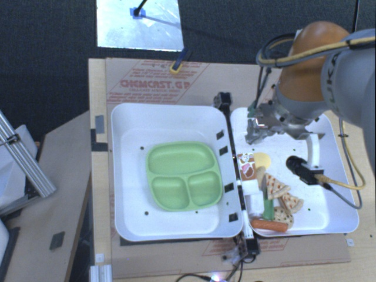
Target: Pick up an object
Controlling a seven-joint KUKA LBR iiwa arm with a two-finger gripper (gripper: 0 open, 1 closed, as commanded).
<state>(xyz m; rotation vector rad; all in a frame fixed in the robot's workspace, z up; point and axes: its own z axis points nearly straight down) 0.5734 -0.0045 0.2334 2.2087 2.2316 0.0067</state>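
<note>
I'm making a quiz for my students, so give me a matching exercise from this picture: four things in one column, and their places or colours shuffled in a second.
Things:
1. divided tray
2. carrot
3. gripper
4. pizza slice

Descriptions:
A. orange, at the right bin's near edge
B. light green, in the left bin
C. triangular, mid right bin
D. over the right bin's far left part

Pairs: 1-B, 2-A, 3-D, 4-C

Light falls bright and even from overhead, so the two white bins (176, 119) read almost blown out with little surface detail, and the green divided tray (183, 175) casts only a faint soft shadow. A shiny metal sheet (138, 16) at the top throws back patchy glare against the dark floor around it, which stays dim and grainy. The frame is mildly soft throughout, and the orange band (308, 54) on the arm looks smooth and slightly blurred.
</note>
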